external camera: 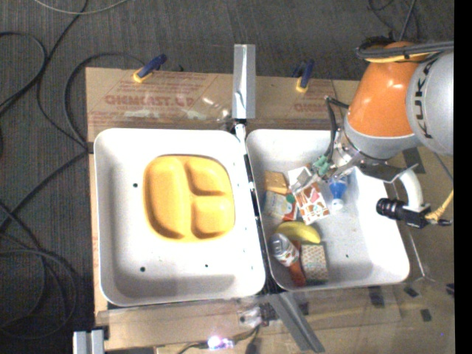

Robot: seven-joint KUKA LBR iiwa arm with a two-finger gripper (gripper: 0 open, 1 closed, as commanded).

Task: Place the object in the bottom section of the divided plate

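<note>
The arm (398, 102) came in from the right, its orange band and grey casing covering the right bin's (369, 260) upper right corner; the letters "KUK" ran down the grey part, cut off by the frame. The gripper (335, 164) hung low over the clutter at that bin's upper middle, and whether it was apart, together or clamped on anything could not be told, its tip lost against the items below.

The clutter sat in the right bin's left half: a tan block (276, 182) near the left wall, a white card with red and green print (311, 201) too small to read, something blue (338, 190) beside the gripper, a smooth yellow banana (299, 232), a can (285, 250), and a speckled rectangular sponge (314, 259) near the bottom edge.

The plate (189, 196), glossy yellow, rounded-square and split into three sections, lay in the middle of the left bin (125, 271); its bottom section was bare.

Faint red print on the cardboard (158, 100) above the bins was illegible.
</note>
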